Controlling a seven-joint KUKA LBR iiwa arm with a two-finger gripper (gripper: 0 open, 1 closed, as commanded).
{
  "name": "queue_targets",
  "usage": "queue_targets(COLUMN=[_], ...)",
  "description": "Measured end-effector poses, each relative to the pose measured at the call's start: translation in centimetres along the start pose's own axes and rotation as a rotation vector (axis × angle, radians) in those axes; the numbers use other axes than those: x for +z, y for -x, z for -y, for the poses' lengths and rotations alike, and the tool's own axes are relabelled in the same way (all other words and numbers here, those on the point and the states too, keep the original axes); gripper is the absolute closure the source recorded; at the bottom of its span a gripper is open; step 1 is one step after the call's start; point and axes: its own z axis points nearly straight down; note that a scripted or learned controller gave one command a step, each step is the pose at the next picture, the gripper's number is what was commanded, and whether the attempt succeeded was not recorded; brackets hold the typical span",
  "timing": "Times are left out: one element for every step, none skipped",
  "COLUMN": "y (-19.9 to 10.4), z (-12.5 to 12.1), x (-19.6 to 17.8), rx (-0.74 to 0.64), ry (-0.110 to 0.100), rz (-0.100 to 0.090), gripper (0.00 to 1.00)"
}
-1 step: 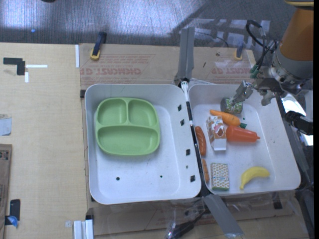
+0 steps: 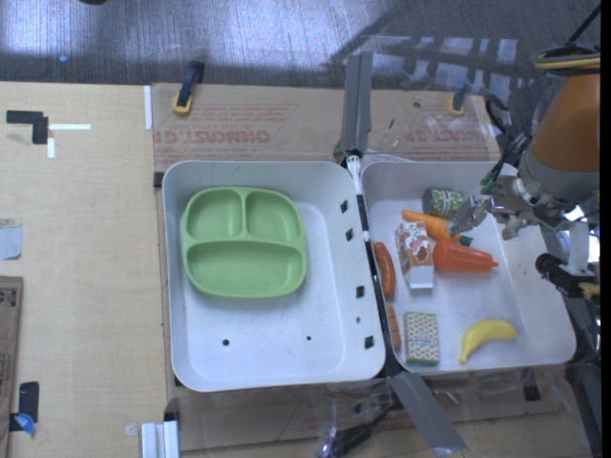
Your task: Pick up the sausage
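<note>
The sausage [image 2: 385,267], reddish-brown and long, lies along the left wall of the right bin [image 2: 539,346], just right of the divider. My gripper [image 2: 469,218] hangs over the bin's upper middle, well to the right of the sausage and apart from it. It sits between a green can [image 2: 443,200] and an orange-red bottle-like item [image 2: 465,259]. The grey arm with its orange band [image 2: 571,122] reaches in from the right.
Right bin: a carrot [image 2: 426,223], a white-and-red carton [image 2: 416,256] beside the sausage, a cracker box [image 2: 421,338], a banana [image 2: 488,335], and a small orange piece [image 2: 393,325] by the left wall. The left bin [image 2: 258,346] holds a green divided plate [image 2: 245,240].
</note>
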Motion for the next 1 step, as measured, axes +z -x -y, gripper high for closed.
queue_targets(y=[1.59], z=[0.86], x=[4.65], rx=[-0.039], ry=[0.031], rz=[0.001], gripper=[0.0])
